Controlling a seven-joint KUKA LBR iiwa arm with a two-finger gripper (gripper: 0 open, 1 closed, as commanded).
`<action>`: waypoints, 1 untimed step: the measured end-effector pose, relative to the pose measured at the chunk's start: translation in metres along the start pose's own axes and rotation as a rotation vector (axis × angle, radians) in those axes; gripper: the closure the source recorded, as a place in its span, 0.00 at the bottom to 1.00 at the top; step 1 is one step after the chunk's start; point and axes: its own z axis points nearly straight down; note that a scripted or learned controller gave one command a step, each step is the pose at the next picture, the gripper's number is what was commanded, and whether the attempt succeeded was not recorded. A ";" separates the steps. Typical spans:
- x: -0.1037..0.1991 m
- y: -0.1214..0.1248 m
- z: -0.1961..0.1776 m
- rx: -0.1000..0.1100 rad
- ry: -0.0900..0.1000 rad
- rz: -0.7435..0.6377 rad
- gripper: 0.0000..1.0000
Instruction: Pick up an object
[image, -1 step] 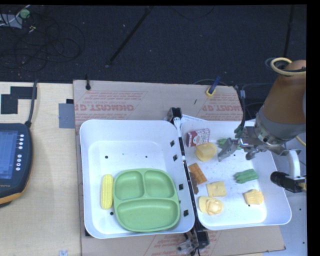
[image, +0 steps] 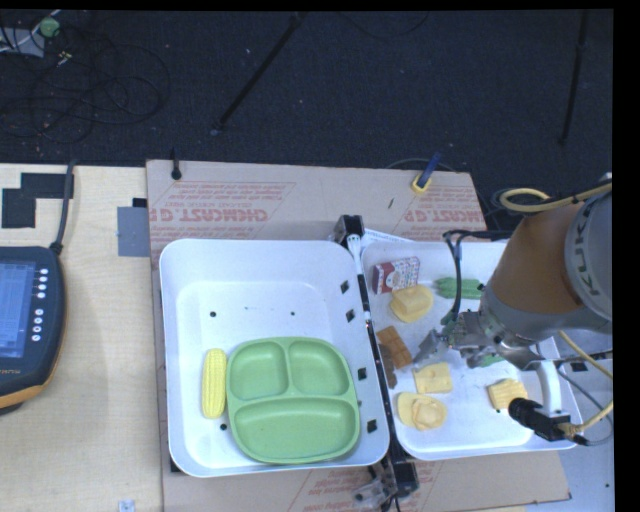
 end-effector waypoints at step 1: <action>0.016 -0.017 0.041 -0.011 -0.003 0.005 0.00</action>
